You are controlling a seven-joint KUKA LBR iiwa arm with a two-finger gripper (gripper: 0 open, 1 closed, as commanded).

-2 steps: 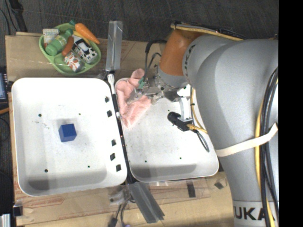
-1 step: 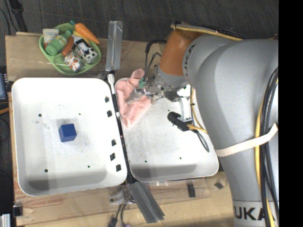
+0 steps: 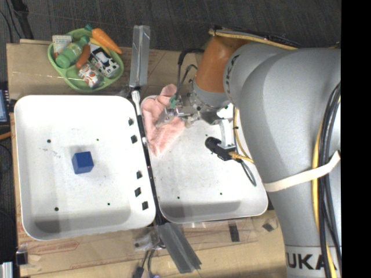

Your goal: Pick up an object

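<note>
A crumpled pink cloth [image 3: 160,126] lies in the right bin [image 3: 203,201], against its far left corner beside the divider. My gripper [image 3: 175,110] is low over the cloth's right upper edge, touching or nearly touching it, and the wrist hides part of the cloth. A blue cube [image 3: 83,161] sits alone on the floor of the left bin [image 3: 35,213], well away from the gripper.
A green bowl [image 3: 69,80] of toy food stands on the bench behind the left bin. A black cable fitting [image 3: 218,147] hangs off the arm over the right bin. The arm's big grey body covers the right side.
</note>
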